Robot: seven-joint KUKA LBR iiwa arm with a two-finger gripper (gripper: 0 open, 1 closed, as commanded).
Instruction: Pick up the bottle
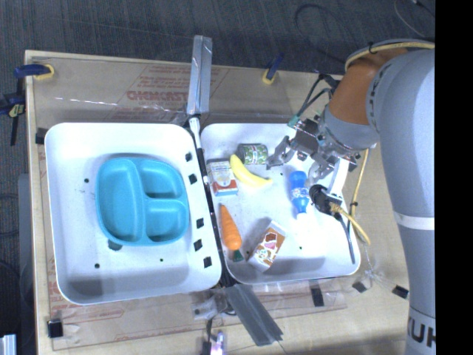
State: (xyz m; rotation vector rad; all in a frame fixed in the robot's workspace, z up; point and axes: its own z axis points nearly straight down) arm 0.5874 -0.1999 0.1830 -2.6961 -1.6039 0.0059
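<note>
Left bin [66,220]: it lay on the bench's left half, white and shallow, and it held one thing.
Tray [143,200]: a blue tray with several compartments rested flat in the middle of the left bin.
Divider [198,191]: the two bins met here, their rims touching, with a grey bar running up from the joint toward the far edge of the bench.
Right bin [325,261]: white like its twin, and it held all the small things.
Small carton [222,177]: a white and red carton lay against the right bin's left wall.
Carrot [231,231]: an orange carrot lay just below that carton, green end pointing to the near rim.
Banana [250,174]: a yellow banana curved just right of the small carton.
Can [253,153]: a green can lay on its side just above the banana, near the far wall.
Juice box [269,245]: a brown and white box lay tilted near the bin's near rim, right of the carrot.
Bottle [298,192]: the blue bottle lay on the bin floor, right of the banana, cap end toward the near rim.
My gripper [301,157]: I hung just above the bottle's far end, my fingers spread and holding nothing, with the bottle free below me.
</note>
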